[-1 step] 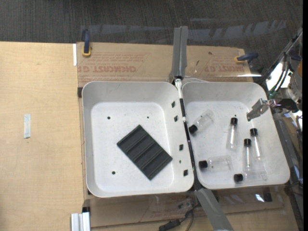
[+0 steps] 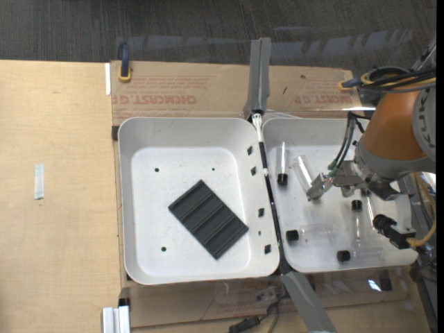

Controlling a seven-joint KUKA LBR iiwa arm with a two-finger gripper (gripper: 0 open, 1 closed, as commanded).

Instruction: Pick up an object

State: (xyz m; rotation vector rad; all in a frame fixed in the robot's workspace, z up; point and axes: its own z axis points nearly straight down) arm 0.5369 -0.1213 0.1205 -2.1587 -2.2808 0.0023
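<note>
Since I reach in from the right, my fingers (image 2: 318, 188) hang over the right bin (image 2: 305, 259), whether wide or narrow I cannot tell. Clear tubes (image 2: 304, 171) lie beside them; the ribbed slab (image 2: 207, 218) sits mid left bin (image 2: 132, 207).

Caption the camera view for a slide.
Arm's gripper hovers over right bin; dark ridged block lies in left bin.

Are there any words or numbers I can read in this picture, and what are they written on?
"CHEMCAST GP": red printing repeated in rows on the brown cardboard sheet behind the two shallow white bins; it appears upside down from this camera, so the reading is my best guess.
Further red print on the same cardboard behind the right bin: too faint to read.
The dark ribbed rectangular panel in the left bin: no writing.
</note>
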